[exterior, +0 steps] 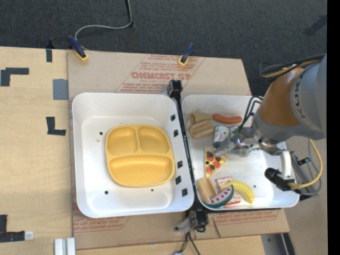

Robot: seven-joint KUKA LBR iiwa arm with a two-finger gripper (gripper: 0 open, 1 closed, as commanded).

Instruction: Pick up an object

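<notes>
In the right bin (276, 203) the gripper (227, 142) sits low among toy food, just above the pizza slice (213, 162) and below the hot dog bun (200, 126); whether it is open I cannot tell. The slice looks light, stiff and flat, probably best pinched across its edges.

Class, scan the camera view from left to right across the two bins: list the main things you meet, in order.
Left bin → yellow tray → divider between the bins → pizza slice → banana → orange band on the arm.
</notes>
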